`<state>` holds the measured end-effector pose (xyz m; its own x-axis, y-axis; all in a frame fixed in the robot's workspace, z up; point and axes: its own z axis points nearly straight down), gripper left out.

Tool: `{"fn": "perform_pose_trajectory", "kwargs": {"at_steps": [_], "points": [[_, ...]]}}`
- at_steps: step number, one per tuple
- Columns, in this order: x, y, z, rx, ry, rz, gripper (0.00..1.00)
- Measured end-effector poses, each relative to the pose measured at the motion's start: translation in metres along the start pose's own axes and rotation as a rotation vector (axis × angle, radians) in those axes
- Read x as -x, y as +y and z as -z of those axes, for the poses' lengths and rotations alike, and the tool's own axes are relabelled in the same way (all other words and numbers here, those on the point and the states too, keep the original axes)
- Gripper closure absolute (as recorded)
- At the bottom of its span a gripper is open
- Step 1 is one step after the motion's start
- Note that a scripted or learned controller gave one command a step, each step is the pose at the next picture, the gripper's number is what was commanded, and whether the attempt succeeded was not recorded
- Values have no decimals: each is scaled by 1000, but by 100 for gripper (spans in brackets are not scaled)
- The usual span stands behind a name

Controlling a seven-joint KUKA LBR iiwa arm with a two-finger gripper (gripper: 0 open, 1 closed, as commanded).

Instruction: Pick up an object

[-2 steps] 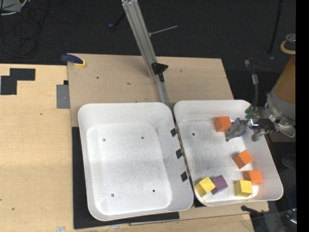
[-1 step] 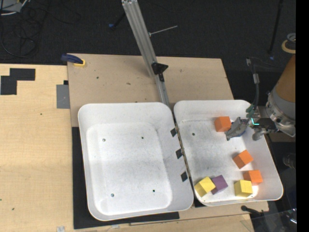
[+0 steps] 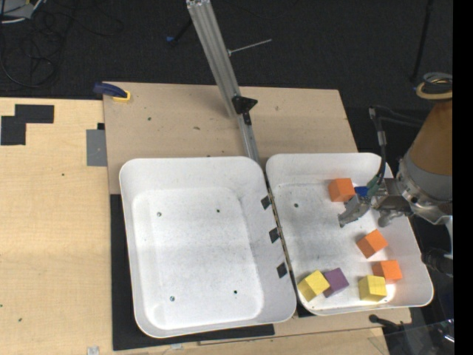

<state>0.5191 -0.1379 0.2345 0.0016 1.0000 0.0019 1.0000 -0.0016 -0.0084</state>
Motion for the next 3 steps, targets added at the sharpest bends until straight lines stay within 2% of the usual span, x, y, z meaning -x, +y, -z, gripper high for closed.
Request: {"fn": "perform_pose_trajectory", "kwargs": {"at_steps": [2, 3], "points": [[-10, -15, -113, -1, 1, 2, 0], [-7, -14, -100, 4, 0, -7, 100]]}}
